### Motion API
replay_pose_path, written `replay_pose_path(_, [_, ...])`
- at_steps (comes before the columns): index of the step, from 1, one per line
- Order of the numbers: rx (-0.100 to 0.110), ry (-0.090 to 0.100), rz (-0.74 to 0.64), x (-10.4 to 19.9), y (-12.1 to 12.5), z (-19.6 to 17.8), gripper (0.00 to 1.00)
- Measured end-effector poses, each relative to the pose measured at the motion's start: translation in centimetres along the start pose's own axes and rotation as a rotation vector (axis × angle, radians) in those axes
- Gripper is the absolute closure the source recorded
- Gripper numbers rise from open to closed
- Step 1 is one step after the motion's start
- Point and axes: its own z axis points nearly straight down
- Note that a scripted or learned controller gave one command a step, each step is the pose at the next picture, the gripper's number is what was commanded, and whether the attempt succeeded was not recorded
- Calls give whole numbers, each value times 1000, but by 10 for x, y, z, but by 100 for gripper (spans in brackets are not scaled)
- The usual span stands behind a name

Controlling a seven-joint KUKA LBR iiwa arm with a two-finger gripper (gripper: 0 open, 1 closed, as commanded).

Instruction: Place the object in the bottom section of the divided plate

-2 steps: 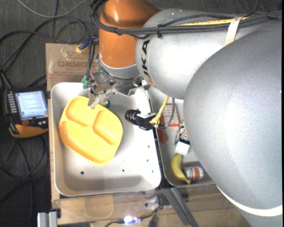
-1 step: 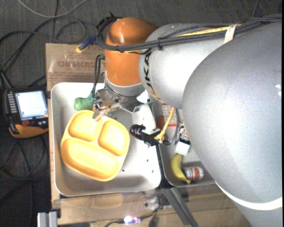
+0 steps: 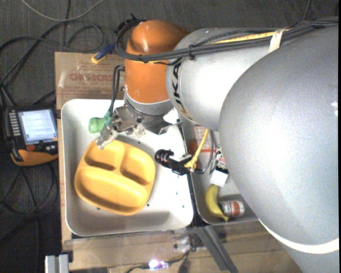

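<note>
1 yellow divided plate (image 3: 115, 177), 1 green object (image 3: 96, 124) beside fingers (image 3: 106, 136); finger state unclear.

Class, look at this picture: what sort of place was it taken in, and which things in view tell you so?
Most likely a robotics lab or test bench, not a kitchen. A large industrial arm reaches over white bins holding a yellow divided plate, loose cables trail across the carpeted floor, and a handheld control pendant lies beside the bench.
</note>
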Motion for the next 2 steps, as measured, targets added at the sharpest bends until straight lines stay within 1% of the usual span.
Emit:
replay_pose_path(1, [3, -1, 0, 0, 0, -8, 100])
replay_pose_path(2, [0, 4, 21, 9, -18, 82, 100])
